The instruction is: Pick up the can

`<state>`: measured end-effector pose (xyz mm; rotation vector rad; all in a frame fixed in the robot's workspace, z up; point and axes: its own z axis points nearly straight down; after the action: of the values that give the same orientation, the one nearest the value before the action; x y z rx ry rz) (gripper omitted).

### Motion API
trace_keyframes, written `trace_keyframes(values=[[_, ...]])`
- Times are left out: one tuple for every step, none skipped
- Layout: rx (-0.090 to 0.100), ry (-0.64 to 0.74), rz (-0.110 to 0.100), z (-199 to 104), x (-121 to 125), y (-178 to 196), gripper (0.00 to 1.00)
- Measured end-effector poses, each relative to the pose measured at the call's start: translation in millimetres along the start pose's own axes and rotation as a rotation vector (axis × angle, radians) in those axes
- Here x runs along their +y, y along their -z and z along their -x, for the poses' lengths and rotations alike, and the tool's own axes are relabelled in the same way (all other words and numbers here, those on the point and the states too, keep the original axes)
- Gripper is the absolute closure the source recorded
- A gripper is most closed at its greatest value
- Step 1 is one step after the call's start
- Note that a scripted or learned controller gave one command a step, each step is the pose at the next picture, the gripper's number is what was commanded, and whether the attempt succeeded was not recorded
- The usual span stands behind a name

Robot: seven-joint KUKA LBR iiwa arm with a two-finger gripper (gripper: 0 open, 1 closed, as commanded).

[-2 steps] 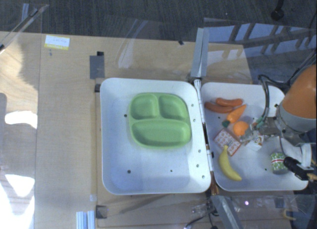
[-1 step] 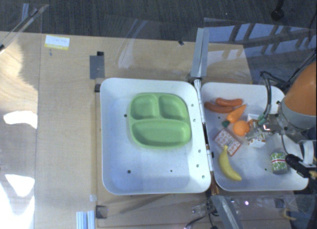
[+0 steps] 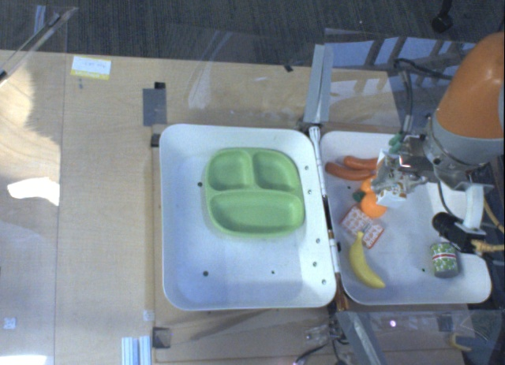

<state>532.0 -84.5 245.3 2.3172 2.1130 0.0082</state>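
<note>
currently hand over right bin; can well apart.

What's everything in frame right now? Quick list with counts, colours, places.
bins: 2, white, side by side on the bench
divided plate: 1, green, three compartments, in the left bin
hot dogs: 2, red-orange, upper left of the right bin
orange fruit: 1, orange, right bin, below the hot dogs, just under the gripper
packet: 1, red and white checked, right bin, above the banana
banana: 1, yellow, lower left of the right bin
can: 1, green and red label, lower right of the right bin, clear of the gripper
sticker: 1, yellow, far left of the bench
arm: 1, grey with orange band, from the right
gripper: 1, over the right bin's upper middle
</note>
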Motion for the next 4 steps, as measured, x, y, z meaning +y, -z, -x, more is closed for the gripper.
trace_keyframes(values=[[-0.002,-0.17,-0.002,-43.8,69.4,-10.7,1.0],[-0.003,-0.44,0.004,45.8,144.2,139.1,1.0],[-0.004,-0.426,0.013,41.8,146.3,149.7,1.0],[-0.006,-0.414,0.022,38.5,148.3,160.7,1.0]])
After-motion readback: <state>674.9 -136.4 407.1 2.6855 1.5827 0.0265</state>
